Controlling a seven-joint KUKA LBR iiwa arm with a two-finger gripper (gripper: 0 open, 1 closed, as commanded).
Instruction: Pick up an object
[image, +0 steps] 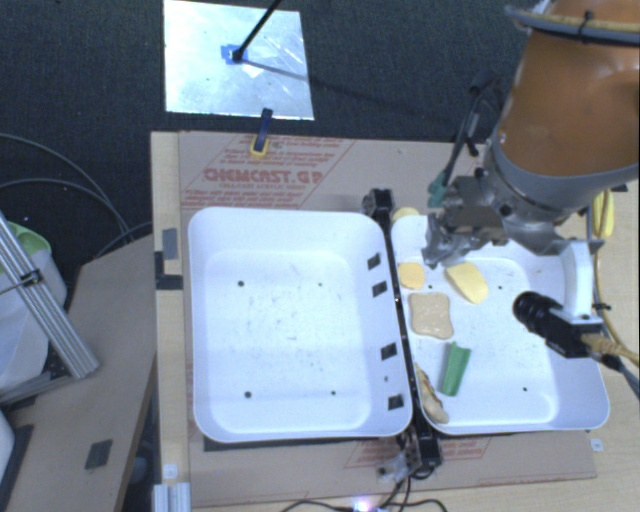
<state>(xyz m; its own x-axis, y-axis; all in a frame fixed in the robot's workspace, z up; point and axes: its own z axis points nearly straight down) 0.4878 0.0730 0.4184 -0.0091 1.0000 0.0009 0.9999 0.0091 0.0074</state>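
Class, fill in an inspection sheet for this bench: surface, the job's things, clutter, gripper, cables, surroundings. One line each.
Surface: cardboard-topped bench bearing a left white bin and a right white bin, side by side.
Job's things: all in the right bin: yellow wedge, yellow round piece, tan bread-like slice, green stick, tan piece at the left wall.
Clutter: yellow-and-blue clip on the cardboard.
Gripper: gripper low over the right bin beside the yellow wedge; finger state unclear.
Cables: black cables on the floor at left.
Surroundings: dark carpet, a shiny metal sheet, aluminium rails.
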